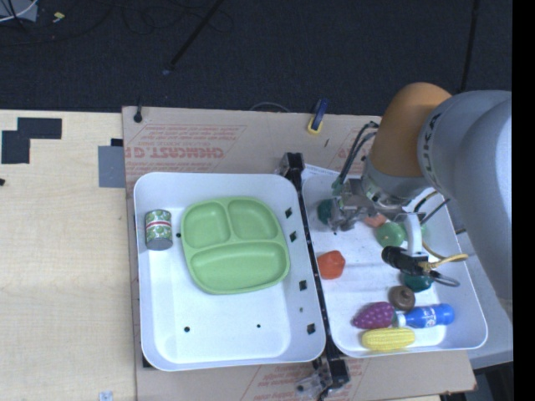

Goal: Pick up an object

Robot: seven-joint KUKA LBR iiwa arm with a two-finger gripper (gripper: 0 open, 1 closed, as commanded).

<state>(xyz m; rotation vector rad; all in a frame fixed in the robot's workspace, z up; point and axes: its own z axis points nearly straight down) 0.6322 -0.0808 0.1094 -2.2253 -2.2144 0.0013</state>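
Note:
My gripper (341, 217) hangs low over the far left part of the right bin (468, 328), under the grey arm with its orange band. A dark teal object (324, 211) lies right beside it, touching or nearly so. An orange-red object (331, 264) sits a little nearer the camera. A green rounded object (390, 234) and a small pink piece (374, 220) lie just right of the gripper. Further forward are a brown round object (403, 296), purple grapes (374, 315), a yellow corn cob (388, 338) and a blue-and-white bottle (426, 316).
The left bin (167, 341) holds a green divided plate (236, 245) and a small striped can (158, 229) at its left wall. A black divider (305, 257) runs between the bins. A teal item (418, 281) lies by the brown one.

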